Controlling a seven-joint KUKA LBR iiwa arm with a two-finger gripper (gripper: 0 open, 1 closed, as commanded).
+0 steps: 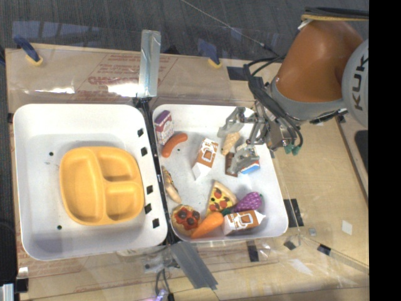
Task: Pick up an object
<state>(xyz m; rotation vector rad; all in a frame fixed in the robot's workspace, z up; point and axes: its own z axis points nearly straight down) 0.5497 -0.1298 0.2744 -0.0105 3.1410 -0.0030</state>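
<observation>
My gripper (243,130) hangs over the upper right part of the right bin (276,193), its fingers spread and nothing between them. Just below it lie a tan food toy (230,143) and a brown and blue toy (242,163). Further left are an orange and white carton (207,153), a red sausage (174,143) and a small purple carton (164,125). Along the bin's near side sit a pizza slice (220,198), purple grapes (249,201), a carrot (207,226) and another carton (244,221).
The left bin (31,187) holds a yellow divided plate (100,184). A round red toy (185,217) and a tan piece (170,187) lie against the right bin's left wall. The arm's orange band (313,61) looms over the bench at the upper right.
</observation>
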